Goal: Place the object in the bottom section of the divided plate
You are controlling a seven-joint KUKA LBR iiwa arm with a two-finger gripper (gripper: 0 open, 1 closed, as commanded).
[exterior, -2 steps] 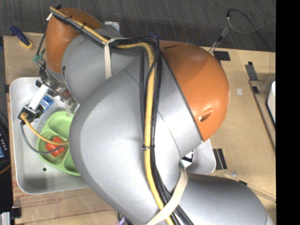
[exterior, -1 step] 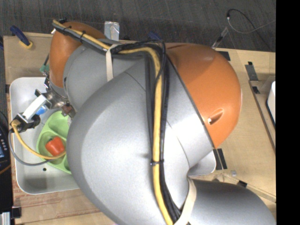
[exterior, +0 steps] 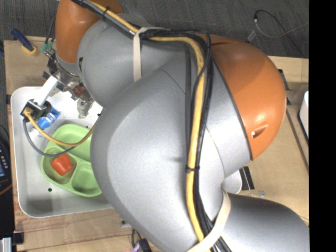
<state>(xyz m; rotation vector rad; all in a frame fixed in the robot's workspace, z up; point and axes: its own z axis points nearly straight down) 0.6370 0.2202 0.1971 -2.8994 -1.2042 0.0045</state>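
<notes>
A green divided plate (exterior: 71, 140) lies in the left white bin (exterior: 31, 201), partly hidden by the arm. A small orange-red object (exterior: 62, 164) rests in the plate's lower-left section. My gripper (exterior: 82, 107) hangs just above the plate's upper rim, up and to the right of the orange-red object and apart from it. Nothing shows in its grasp. A small blue object (exterior: 46, 120) lies in the bin beside the plate's upper-left edge.
The big grey and orange arm covers the middle and right of the view, hiding the right bin. Bare white bin floor shows to the left of and below the plate. The wooden bench edge (exterior: 63, 226) runs along the bottom.
</notes>
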